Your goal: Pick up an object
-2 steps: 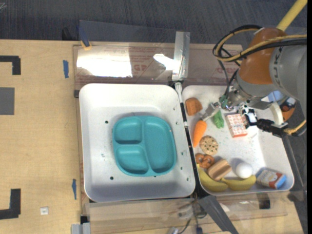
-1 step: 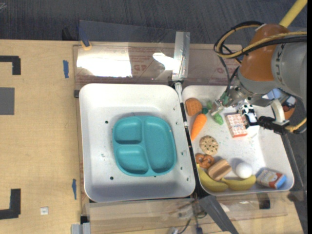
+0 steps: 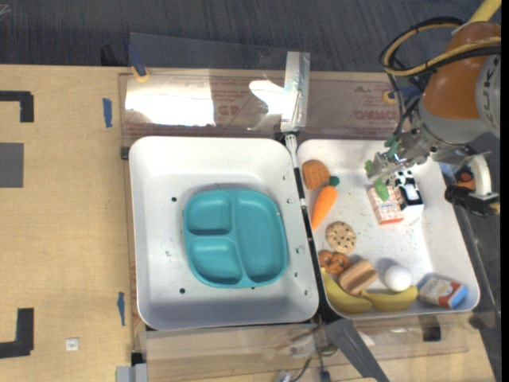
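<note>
My gripper (image 3: 391, 170) hangs over the far part of the right bin (image 3: 445, 237), just above a small red and white carton (image 3: 387, 206) that lies on the bin floor. Left of it lie a brown bread roll (image 3: 316, 173), a carrot (image 3: 324, 202) and a cookie (image 3: 340, 235). Along the near wall are a pretzel (image 3: 333, 261), a hot dog (image 3: 358, 277), a white egg (image 3: 397, 278), a banana (image 3: 374, 299) and a small blue and red carton (image 3: 442, 290). I see nothing lifted off the floor.
The left bin (image 3: 151, 213) holds a teal divided plate (image 3: 236, 236). A clear plastic sheet (image 3: 207, 98) stands behind the bins. The grey arm with its orange band (image 3: 461, 86) comes in from the upper right.
</note>
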